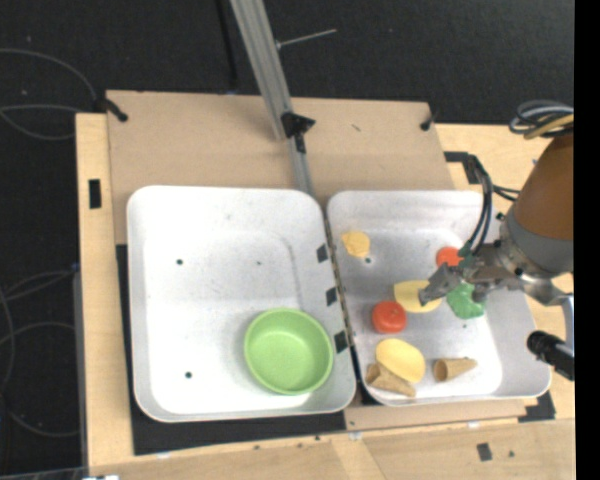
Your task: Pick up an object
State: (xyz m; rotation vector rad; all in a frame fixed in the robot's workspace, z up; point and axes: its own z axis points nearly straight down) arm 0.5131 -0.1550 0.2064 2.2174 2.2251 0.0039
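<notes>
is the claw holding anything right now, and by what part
Cannot be told: the claw sits low among a yellow piece and a green piece, with no clear grip visible.

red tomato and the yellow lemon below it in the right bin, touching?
Apart. The camera view shows a strip of white bin floor between the red tomato and the yellow lemon; their outlines do not meet.
</notes>
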